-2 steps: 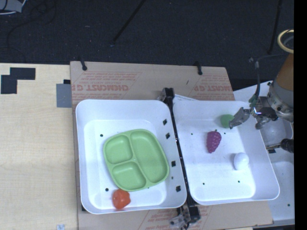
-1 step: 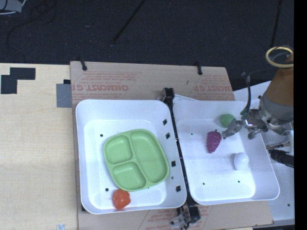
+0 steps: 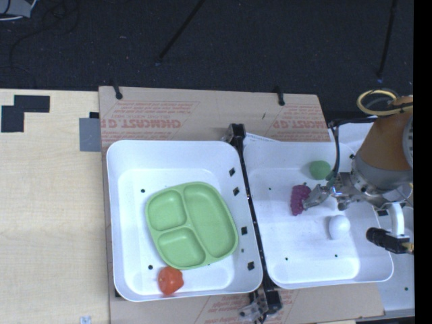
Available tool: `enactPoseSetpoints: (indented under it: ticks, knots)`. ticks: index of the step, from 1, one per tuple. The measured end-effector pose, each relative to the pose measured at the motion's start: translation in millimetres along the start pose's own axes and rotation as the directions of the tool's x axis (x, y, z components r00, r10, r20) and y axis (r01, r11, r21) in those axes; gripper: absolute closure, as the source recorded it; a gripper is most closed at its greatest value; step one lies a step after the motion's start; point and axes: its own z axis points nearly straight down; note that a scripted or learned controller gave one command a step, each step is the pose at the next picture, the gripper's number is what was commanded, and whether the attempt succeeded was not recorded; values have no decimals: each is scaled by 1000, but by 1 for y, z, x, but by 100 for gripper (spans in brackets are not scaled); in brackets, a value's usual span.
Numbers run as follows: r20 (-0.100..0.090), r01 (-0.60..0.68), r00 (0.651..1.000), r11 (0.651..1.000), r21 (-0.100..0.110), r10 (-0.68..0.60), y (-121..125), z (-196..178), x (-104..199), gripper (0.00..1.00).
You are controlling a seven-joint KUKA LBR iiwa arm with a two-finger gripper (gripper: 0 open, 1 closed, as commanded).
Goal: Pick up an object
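Observation:
In the right bin (image 3: 317, 275) lie a purple lumpy object (image 3: 299, 198), a green ball-like object (image 3: 320, 169) toward the back, and a white egg-shaped object (image 3: 337, 227). My gripper (image 3: 327, 200) hangs over this bin, just right of the purple object and just above the white one. It is open, with nothing between its fingers; its left fingertip (image 3: 312, 200) is close to the purple object's right side. In the left bin a green divided plate (image 3: 192, 224) lies flat, with a red-orange object (image 3: 170, 280) at its near corner.
The two white bins sit side by side on cardboard, split by a black central divider (image 3: 246, 208). The grey arm with its orange band (image 3: 386, 147) comes in from the right over the right bin's far right side. A black fitting (image 3: 386, 238) juts near the bin's right rim.

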Motion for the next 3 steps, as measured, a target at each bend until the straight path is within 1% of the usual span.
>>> enactPoseSetpoints:
  ticks: [1,2,3]
  knots:
    - [1,-1,1000,1000,-3,1,0,27,1,0]
    - [1,-2,1000,1000,-5,2,1,15,1,100]
    - [3,2,1000,1000,-9,-2,-2,-28,4,100]
